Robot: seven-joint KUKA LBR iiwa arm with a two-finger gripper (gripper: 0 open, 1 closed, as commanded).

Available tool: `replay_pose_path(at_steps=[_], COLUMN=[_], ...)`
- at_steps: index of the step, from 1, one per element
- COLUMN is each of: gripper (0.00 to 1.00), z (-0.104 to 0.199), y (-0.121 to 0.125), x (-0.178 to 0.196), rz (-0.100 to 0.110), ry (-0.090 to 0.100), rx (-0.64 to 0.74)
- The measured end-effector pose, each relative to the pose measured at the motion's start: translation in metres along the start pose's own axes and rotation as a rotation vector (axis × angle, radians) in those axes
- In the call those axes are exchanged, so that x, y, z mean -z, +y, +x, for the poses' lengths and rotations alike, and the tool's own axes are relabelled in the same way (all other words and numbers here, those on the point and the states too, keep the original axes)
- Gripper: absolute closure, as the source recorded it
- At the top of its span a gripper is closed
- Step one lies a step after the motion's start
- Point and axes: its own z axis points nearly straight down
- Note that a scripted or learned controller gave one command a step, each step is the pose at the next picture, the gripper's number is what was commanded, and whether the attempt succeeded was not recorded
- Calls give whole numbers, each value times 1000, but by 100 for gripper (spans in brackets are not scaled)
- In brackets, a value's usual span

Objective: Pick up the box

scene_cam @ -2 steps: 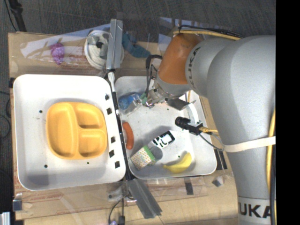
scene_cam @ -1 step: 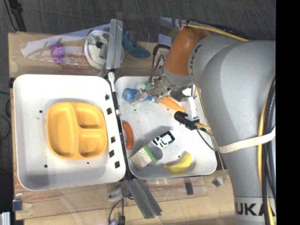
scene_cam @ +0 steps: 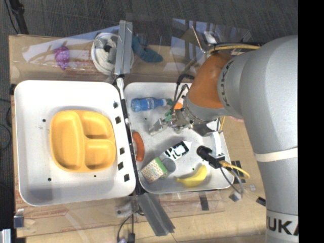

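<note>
Wooden bench (scene_cam: pixel 30 65) on dark carpet (scene_cam: pixel 152 4) carries both bins; fingers (scene_cam: pixel 163 124) hang open above the right bin (scene_cam: pixel 152 184)

Fixed overhead cam, slanted, both bins (scene_cam: pixel 30 92).

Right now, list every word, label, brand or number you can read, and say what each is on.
"UKA", the cut-off end of a brand name, on the arm's grey base.
The black and white box: markings too blurred to read.
The blue bottle and patterned cup: print too small to read.
</note>
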Motion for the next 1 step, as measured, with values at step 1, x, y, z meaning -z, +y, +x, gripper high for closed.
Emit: replay_pose_path(at_steps=[1], gripper=[0], z=[7], y=[73], x=[0], rz=[-1], ry=[0], rx=[-7])
